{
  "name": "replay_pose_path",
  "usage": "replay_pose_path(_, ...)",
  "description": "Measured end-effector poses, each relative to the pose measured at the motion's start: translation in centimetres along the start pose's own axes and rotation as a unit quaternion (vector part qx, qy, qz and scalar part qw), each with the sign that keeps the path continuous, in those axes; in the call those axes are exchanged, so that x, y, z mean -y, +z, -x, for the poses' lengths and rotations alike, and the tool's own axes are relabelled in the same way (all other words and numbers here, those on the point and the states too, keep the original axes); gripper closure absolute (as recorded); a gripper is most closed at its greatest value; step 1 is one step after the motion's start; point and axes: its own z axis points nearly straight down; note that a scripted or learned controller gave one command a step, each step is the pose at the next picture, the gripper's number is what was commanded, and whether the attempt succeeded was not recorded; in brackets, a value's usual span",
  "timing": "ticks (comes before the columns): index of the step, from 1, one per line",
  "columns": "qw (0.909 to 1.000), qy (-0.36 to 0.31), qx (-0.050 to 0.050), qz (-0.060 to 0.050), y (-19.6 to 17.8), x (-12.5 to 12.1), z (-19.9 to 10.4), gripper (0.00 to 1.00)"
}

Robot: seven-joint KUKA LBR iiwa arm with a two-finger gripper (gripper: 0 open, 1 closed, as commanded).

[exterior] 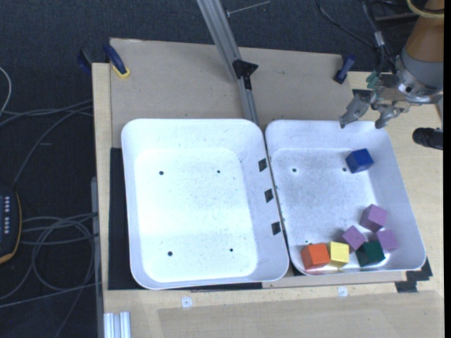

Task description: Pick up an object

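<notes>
Above the right bin's (394, 162) far rim, spread fingers (364, 120) hang empty.

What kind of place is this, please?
Probably a robot test bench in a lab. A robot arm with an open gripper hangs over two white bins, small coloured blocks lie in one, and cables run across the floor.

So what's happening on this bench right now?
A robot arm reaches in from the right, its gripper open and holding nothing, poised over the far edge of the right bin. That bin holds a blue block on its own and, in the near corner, a cluster of orange, yellow, green and three purple blocks. Nothing has been picked up.
</notes>
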Motion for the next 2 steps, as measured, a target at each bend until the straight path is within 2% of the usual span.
replay_pose_path(1,1.0000,0.000,0.000,0.000,0.0,0.0,0.0,0.00)
replay_pose_path(2,1.0000,0.001,0.000,-0.002,4.3,0.4,-0.1,0.00)
